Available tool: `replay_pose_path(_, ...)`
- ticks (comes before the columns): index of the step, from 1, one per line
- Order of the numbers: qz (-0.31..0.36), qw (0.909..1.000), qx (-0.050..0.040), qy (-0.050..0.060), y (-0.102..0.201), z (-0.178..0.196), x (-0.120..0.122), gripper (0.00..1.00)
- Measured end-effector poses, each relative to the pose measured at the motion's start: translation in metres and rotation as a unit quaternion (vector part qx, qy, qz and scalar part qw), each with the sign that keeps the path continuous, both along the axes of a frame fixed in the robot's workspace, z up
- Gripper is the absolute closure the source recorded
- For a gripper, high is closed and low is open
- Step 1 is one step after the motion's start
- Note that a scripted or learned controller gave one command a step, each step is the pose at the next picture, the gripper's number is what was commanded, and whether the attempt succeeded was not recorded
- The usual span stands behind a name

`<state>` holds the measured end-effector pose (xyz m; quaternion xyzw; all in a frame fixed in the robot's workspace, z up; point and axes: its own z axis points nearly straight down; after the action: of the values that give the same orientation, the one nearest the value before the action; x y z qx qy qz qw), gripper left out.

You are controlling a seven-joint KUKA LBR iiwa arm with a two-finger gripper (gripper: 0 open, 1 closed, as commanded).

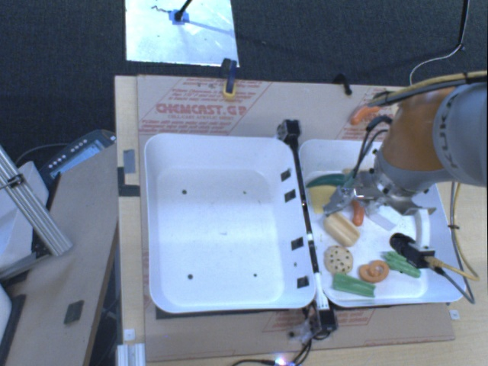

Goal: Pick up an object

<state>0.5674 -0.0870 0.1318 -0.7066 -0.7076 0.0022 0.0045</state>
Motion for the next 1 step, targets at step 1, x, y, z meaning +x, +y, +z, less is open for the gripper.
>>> replay_pose_path(1, 0.000, 1.0000, -0.0018, -0.006, -0.0021, 0.0169, 0.0044, 1.00)
